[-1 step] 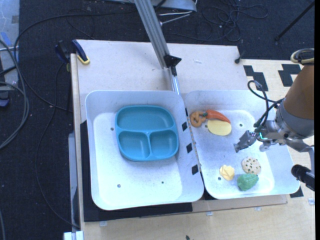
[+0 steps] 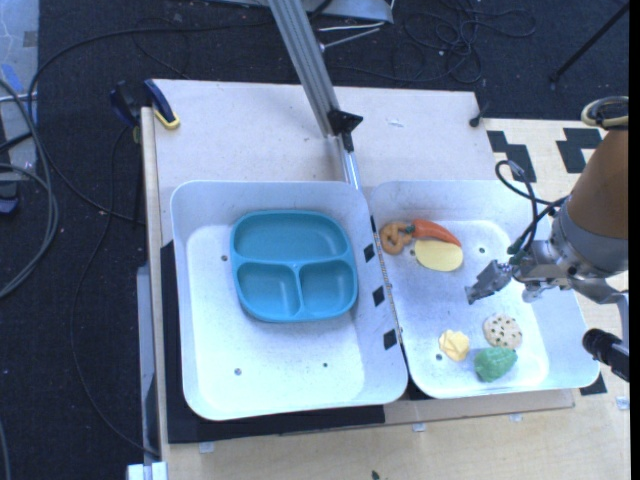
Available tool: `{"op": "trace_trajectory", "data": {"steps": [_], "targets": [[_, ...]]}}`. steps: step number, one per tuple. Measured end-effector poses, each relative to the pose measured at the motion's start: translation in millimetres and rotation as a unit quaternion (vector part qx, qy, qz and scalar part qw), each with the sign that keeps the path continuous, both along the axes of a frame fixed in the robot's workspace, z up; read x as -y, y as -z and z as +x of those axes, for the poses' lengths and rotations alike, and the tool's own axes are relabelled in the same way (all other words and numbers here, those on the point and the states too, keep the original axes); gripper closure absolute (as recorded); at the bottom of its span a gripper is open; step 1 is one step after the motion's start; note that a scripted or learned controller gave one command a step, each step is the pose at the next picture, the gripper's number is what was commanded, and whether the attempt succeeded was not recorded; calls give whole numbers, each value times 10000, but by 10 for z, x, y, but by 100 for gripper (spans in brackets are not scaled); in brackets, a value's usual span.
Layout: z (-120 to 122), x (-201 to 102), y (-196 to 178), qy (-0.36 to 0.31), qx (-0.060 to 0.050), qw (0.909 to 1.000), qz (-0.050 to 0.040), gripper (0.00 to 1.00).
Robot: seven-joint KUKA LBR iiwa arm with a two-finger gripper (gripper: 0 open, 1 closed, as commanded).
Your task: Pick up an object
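Observation:
In the right bin (image 2: 430,200) lie a brown pretzel (image 2: 396,236), an orange carrot (image 2: 436,231), a pale yellow oval piece (image 2: 439,256), a small yellow piece (image 2: 454,344), a speckled cookie (image 2: 502,330) and a green piece (image 2: 494,363). My gripper (image 2: 487,282) hangs over the middle of this bin, just above and left of the cookie and right of the yellow oval. Nothing shows between its fingers.
The left bin (image 2: 205,368) holds a blue divided plate (image 2: 295,265). A slanted metal pole (image 2: 306,53) crosses the back of the bench down to the gap between the bins. Cables lie on the dark floor beyond.

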State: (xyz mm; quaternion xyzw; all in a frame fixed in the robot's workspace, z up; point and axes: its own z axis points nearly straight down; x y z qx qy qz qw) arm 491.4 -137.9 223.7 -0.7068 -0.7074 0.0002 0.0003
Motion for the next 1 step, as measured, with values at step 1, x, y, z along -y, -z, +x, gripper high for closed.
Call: {"op": "trace_trajectory", "data": {"steps": [1], "targets": [[8, 15, 433, 10, -18, 10000, 3, 0]]}}
